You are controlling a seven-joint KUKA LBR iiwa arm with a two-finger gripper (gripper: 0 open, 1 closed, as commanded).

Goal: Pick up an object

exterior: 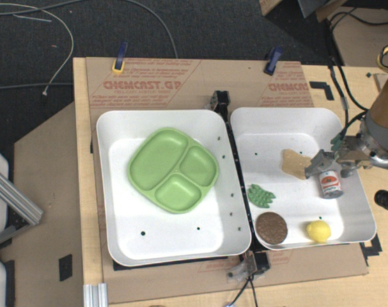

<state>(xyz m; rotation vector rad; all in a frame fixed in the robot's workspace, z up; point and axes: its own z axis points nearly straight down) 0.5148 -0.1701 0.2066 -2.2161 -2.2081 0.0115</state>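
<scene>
In the right bin [289, 121] lie a tan wedge [295, 163], a green leafy piece [261, 196], a brown round disc [271, 228], a yellow lemon [319, 231] and a small can with a red label [331, 185]. My gripper [326, 161] reaches in from the right and hangs low over the bin's right side. It sits just above the can and right beside the tan wedge. From this angle I cannot make out whether it touches either one.
The left bin [117, 171] holds a green divided plate [173, 169]. Black clips [220, 99] join the bins at the middle. Cardboard lies under both bins, and cables run at the far right.
</scene>
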